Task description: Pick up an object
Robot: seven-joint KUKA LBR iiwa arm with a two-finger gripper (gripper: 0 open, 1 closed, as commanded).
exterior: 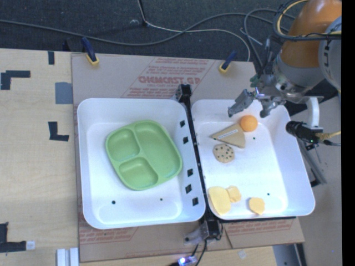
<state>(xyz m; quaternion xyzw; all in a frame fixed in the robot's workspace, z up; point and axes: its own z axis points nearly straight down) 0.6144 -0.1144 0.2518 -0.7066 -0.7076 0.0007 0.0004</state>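
My gripper (252,107) hangs open above the far part of the right bin (288,165), its two fingers spread wide. Just below and between them lies an orange ball (249,123), untouched by the fingers. A tan wedge (229,136) rests beside the ball toward the left. A round cookie (224,153) lies just in front of the wedge. Near the bin's front edge sit yellow pieces: a larger one (219,200), a small one (234,193) and another (256,205).
The left bin (91,165) holds a green sectioned plate (143,154). A black divider strip (189,148) runs between the bins. Cables cross the dark floor behind the bench.
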